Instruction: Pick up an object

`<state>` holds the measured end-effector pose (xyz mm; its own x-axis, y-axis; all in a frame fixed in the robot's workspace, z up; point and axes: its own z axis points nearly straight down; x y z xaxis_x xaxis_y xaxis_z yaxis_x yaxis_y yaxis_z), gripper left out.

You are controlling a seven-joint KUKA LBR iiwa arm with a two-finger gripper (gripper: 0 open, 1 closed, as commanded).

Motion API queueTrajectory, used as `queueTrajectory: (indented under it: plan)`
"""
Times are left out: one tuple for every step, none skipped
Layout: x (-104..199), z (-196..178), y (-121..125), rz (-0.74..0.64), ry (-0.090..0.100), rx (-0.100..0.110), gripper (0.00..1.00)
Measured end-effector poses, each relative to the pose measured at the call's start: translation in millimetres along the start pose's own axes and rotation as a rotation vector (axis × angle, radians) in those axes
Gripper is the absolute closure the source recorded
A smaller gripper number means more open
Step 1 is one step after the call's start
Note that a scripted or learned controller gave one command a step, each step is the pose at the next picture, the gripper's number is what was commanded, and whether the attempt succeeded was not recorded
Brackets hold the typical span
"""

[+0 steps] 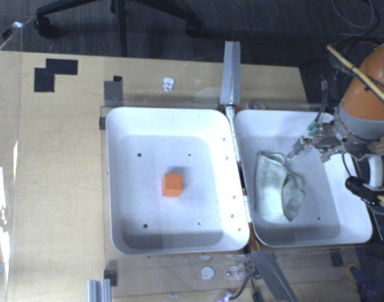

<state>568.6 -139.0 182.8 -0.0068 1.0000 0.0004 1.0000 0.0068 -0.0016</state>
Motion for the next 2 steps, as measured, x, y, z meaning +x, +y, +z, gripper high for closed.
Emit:
queueTrajectory:
  plan:
    - [12.3, 62.2, -14.7, 0.007, 0.0, 0.001, 0.0]
    - [13.0, 54.4, -13.3, 0.006, 0.001, 0.002, 1.0]
